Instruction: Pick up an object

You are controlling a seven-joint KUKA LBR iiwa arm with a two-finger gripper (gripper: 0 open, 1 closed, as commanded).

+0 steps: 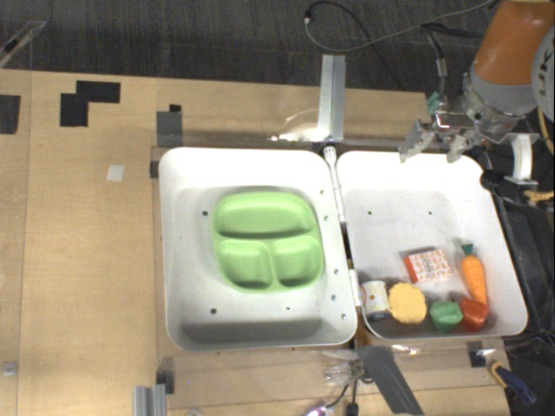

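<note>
Two bins before me. My gripper (436, 142) hangs spread, nothing between fingers, over right bin's (408, 193) far rim. Carrot (473, 277), red packet (430, 266), yellow piece (407, 303) crowd its near corner.

The arm (512, 50) hangs at the upper right, its tool (439, 146) spread open, holding nothing.

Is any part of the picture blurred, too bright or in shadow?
Camera view: the white bins are bright, nearly washed out; a soft shadow lies under the green tray toward its near edge; the small items look slightly soft; the gripper is blurry.
</note>
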